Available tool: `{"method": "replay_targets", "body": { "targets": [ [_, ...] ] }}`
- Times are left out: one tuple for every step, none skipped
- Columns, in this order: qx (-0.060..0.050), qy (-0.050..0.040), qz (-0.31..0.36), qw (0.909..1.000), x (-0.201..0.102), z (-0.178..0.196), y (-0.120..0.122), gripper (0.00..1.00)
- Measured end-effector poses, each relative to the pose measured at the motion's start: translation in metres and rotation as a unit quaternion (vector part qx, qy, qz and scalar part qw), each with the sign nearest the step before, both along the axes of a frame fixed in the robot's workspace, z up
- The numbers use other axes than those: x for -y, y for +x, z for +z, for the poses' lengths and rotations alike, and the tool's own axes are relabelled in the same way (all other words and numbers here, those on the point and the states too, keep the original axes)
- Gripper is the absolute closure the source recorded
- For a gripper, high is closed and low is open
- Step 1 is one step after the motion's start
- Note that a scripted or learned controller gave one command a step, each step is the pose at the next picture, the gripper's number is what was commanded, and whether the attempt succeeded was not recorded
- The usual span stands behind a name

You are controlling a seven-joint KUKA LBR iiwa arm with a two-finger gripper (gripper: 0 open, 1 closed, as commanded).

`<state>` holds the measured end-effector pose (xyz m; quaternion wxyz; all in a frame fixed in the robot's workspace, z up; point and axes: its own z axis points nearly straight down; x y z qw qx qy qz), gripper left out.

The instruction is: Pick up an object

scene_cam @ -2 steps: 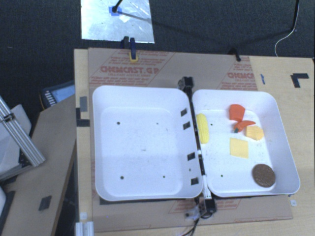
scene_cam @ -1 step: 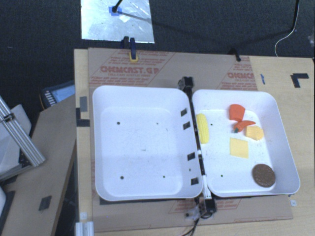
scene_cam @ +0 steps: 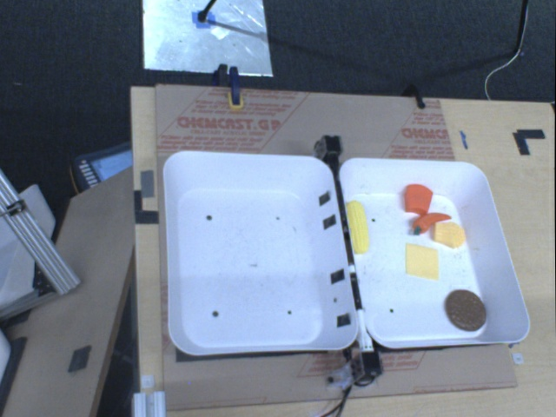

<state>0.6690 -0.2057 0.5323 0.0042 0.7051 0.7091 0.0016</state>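
Five pieces sat in the right bin (scene_cam: 502, 248): corn cob (scene_cam: 356, 226), orange chunk (scene_cam: 417, 198), yellow square (scene_cam: 423, 261), brown disc (scene_cam: 466, 309). The claw's grip could not be told.

Of my own body I can tell nothing for certain at this moment: how my arm is posed, how my wrist is turned and what state my gripper is in cannot be told.
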Motion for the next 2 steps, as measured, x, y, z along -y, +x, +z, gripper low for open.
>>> {"method": "replay_targets", "body": {
  "targets": [
    [-0.002,0.0006,0.0,1.0,0.0001,0.0036,-0.0004,1.0],
    [-0.003,0.0008,0.001,1.0,-0.0001,0.0031,-0.0004,1.0]
  ]
}}
